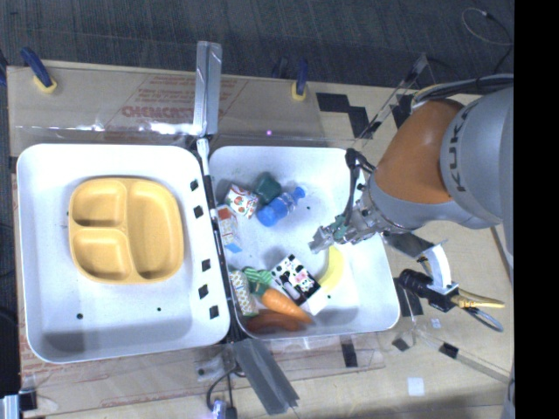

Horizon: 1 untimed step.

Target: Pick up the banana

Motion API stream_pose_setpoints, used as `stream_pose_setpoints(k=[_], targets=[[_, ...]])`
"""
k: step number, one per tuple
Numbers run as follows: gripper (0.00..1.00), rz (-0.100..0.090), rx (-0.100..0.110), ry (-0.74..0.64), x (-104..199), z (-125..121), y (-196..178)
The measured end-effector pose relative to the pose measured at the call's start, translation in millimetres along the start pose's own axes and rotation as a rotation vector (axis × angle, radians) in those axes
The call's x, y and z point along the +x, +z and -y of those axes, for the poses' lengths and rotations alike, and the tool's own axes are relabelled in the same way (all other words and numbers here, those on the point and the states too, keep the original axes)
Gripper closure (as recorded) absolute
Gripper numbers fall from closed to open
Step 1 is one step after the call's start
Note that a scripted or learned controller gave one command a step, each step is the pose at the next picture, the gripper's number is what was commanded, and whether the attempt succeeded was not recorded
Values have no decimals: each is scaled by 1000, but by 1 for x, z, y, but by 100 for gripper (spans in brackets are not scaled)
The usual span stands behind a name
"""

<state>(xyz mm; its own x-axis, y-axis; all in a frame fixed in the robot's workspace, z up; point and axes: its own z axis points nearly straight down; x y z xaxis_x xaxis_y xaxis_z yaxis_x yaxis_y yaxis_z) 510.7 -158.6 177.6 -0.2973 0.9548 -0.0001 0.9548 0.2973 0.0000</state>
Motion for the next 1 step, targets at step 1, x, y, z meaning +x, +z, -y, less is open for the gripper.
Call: stream_pose_setpoints(k=[1], targets=[[100, -2, 4, 3, 42, -3, 41]])
